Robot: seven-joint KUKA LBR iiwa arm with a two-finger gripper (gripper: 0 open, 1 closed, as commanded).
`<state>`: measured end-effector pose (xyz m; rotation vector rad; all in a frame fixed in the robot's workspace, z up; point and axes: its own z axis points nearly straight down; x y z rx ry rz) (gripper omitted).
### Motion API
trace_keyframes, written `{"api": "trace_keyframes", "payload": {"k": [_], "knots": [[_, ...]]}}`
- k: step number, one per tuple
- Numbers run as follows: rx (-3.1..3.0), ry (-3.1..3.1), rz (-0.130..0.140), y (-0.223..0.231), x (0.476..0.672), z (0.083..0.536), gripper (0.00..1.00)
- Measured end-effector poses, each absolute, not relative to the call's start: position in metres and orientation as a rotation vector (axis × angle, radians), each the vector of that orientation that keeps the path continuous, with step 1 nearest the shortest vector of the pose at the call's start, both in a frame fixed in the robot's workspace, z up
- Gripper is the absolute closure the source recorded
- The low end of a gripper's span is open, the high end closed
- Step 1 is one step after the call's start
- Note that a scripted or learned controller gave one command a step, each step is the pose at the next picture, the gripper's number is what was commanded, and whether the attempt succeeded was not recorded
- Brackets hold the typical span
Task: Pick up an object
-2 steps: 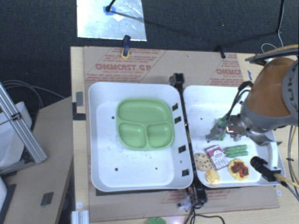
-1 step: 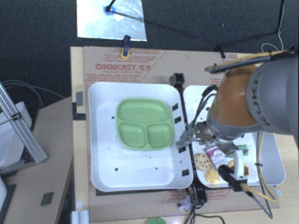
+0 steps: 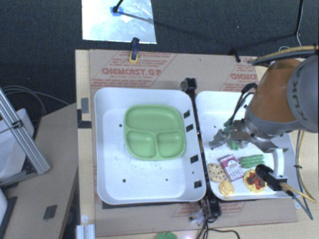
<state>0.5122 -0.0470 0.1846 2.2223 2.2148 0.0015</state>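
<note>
- Toy foods, small and moulded — a round cookie [image 3: 216,172], a green bean pod [image 3: 251,160] — lay in the right bin [image 3: 212,106].
- Metal claw [image 3: 218,142] hovered above them; whether clenched, I cannot tell.
- Smooth green three-compartment plate [image 3: 153,132] sat in the left bin [image 3: 107,148].

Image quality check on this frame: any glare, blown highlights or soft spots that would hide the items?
Camera view: the foil sheet beyond the bench glares; the right bin floor is bright, nearly washed out; the green divided plate reads cleanly with soft shadows; the tool and the small food toys near it look slightly soft.
</note>
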Motion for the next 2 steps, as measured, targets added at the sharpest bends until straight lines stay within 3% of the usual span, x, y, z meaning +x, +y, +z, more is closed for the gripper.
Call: {"api": "trace_keyframes", "payload": {"k": [1,2], "knots": [[2.226,2.217,-0.005,-0.1040,0.5461,0.0859,0.00],[2.221,2.222,0.001,-0.1002,0.5465,0.0908,0.00]]}}
